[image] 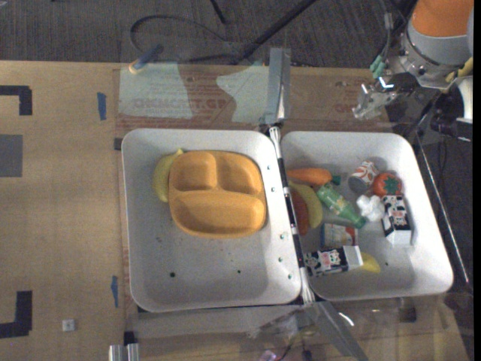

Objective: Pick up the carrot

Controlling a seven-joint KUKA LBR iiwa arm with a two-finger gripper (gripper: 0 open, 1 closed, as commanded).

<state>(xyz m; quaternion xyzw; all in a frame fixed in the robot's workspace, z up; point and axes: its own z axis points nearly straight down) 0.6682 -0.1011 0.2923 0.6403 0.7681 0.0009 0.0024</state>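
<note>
The carrot (309, 176) lies on its side near the upper left corner of the right bin (431, 258), its green top pointing right toward the middle of the bin. Just below it, along the bin's left wall, a banana (310, 205) curves around a reddish fruit (300, 210). A green bottle (339, 206) lies slantwise to the right of the banana, close under the carrot's leafy end. Further right are a small red and white can (364, 174), a tomato (387, 184) and a white crumpled lump (369, 204) between them and the bottle. A small milk carton with black patches (396, 219) sits by the right side of the bin, another carton (338, 235) stands lower in the middle, and a third, lying flat, (333, 261) rests near the bottom left corner with something yellow (369, 264) at its right end.

The left bin (143, 262) holds an orange divided tray (217, 192) turned upside down or flat in its upper half, with a yellow banana (161, 177) tucked against the tray's left edge.

The gripper (370, 102) hangs at the upper right of the frame, above the bench just beyond the top rim of the right bin, well apart from the carrot. Nothing is between its fingers; whether they are spread or closed cannot be told. The arm's orange band (445, 10) shows in the top right corner.
</note>
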